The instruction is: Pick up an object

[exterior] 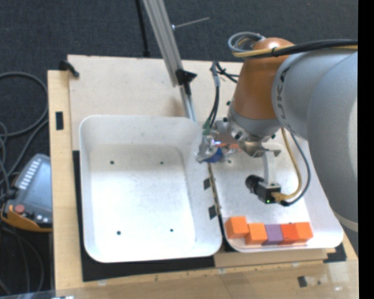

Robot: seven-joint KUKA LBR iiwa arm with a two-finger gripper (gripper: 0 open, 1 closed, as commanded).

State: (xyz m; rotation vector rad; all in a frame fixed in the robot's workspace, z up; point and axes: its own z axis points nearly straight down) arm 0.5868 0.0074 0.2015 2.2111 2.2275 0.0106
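Blocks (269,231) sit in a row at the lower right while the gripper (213,151) hovers mid-frame, jaws' state impossible to tell, so a descent here would likely miss them.

You are looking down on a dark carpet (62,17) lying under a pale wooden bench (112,86). Black cables (6,111) are curling over the floor at left, a handheld pendant (32,192) is resting beside them, and an aluminium rail (162,36) is slanting across the bench.
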